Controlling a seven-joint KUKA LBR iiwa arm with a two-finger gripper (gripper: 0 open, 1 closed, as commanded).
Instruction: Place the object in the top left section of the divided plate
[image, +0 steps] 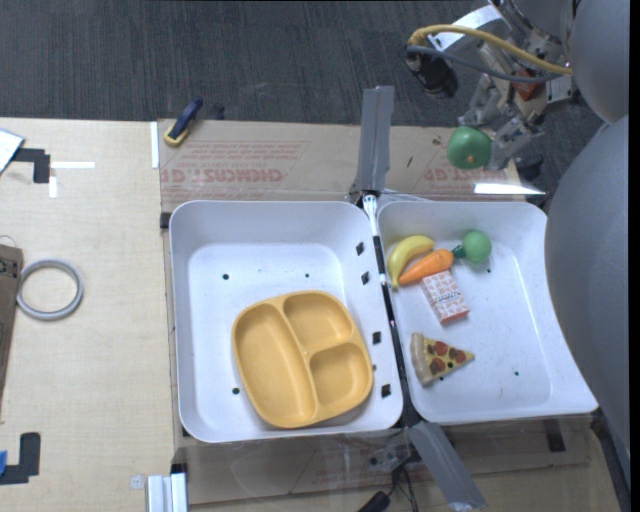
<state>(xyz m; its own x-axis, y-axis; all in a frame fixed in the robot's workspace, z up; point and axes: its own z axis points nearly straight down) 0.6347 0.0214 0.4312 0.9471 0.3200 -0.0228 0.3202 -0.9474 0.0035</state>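
A green ball (468, 148) is the object in play, and it sits between the fingers of the gripper (482, 138), clasped there high in the camera view, above the far rim of the right bin (530, 330) and over the cardboard beyond it. The ball is clear of both bins and well apart from the divided plate (300, 357).

The plate, yellow and three-sectioned, lies in the left bin (200, 300), toward the near right corner. Its near edge comes close to the bin's near wall and its right edge lies near the wall shared with the right bin. Bare white floor runs along the far and left sides of the plate, so the widest open room lies there.

In the right bin, a banana (406, 254) and a carrot (428, 265) lie touching near the shared wall. A second green ball (476, 246) sits just beside the carrot's thick end, perhaps touching it, though the view is too coarse to say. A small patterned box (445, 297) lies just below the carrot, and a pizza slice (436, 357) lies nearer the front. The right half of that bin's floor is bare.

On the bench to the left rests a tape roll (46, 288), well apart from the bins.
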